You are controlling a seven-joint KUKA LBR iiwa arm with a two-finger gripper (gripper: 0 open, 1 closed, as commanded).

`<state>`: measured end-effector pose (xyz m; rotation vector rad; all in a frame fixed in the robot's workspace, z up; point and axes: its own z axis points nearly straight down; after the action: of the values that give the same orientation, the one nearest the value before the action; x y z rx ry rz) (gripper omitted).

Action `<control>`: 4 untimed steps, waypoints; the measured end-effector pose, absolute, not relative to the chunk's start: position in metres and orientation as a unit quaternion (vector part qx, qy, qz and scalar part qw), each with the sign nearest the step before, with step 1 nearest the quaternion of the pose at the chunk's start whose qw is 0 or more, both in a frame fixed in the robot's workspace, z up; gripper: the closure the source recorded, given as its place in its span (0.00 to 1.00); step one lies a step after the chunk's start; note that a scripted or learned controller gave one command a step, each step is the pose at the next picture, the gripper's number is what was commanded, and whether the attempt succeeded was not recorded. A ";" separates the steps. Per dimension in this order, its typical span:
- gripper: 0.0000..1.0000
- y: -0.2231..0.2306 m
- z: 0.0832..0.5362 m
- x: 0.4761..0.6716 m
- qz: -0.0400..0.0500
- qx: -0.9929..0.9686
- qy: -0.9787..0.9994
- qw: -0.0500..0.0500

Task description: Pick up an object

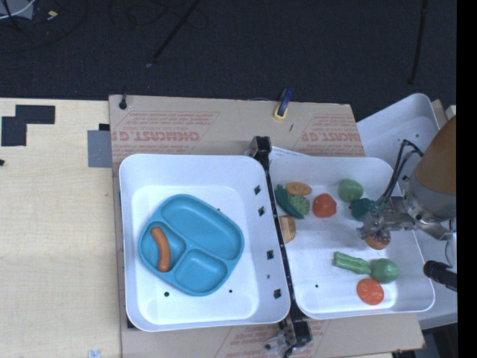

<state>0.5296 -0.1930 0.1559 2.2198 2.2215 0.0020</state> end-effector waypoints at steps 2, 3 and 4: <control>1.00 -0.202 0.229 0.536 0.000 0.707 0.708 0.000; 1.00 -0.146 0.233 0.525 0.000 0.706 0.709 -0.002; 1.00 -0.105 0.221 0.503 -0.001 0.706 0.708 -0.003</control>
<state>0.5032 -0.1050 0.2211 2.2230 2.2284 -0.0027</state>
